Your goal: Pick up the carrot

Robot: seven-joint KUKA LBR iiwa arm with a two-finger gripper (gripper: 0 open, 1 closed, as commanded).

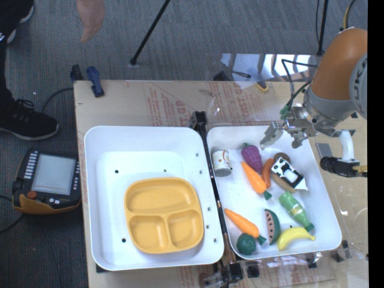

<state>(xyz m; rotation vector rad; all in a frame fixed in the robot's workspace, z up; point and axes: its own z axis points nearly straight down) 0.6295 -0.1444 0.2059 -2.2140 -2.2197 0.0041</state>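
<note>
Two orange carrots lie in the right bin [327, 188]. One carrot [254, 177] slants down the bin's middle, beside a purple grape bunch [252, 156]. The other carrot [242, 222] lies near the front left of the bin, its green end toward a watermelon slice [272, 225]. My gripper [282, 138] hangs above the bin's back part, up and to the right of the middle carrot. Its fingers [267, 138] are spread open with nothing between them.
The right bin also holds a white mug [221, 162], a black-and-white cow toy [287, 173], a green bottle [295, 209], a banana [295, 237] and a dark green vegetable [246, 243]. In the left bin [105, 155] lies a yellow divided plate [163, 213].
</note>
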